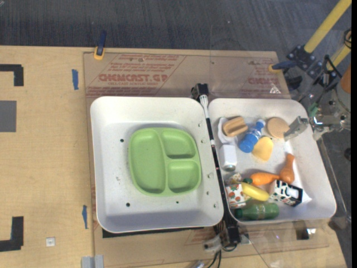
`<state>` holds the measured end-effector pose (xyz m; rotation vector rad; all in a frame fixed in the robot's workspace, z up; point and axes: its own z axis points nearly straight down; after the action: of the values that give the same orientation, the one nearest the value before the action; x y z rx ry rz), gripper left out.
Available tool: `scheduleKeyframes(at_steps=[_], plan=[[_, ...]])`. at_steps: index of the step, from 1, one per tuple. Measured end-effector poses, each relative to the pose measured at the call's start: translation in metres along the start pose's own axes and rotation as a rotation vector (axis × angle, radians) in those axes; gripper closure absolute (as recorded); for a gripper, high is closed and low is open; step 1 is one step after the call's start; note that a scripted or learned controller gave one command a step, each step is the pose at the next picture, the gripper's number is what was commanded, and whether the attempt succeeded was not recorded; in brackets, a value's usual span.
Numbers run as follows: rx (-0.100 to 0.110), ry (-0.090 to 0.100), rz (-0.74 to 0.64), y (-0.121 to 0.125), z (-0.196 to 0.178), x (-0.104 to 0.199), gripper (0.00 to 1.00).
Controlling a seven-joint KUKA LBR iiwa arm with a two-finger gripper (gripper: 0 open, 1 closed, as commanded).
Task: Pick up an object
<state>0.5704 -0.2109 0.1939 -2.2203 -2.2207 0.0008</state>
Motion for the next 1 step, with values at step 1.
scheduleKeyframes(at_steps=[1], plan=[[-0.004, -0.001, 0.22, 0.031, 0.0939, 0.0802, 0.0]])
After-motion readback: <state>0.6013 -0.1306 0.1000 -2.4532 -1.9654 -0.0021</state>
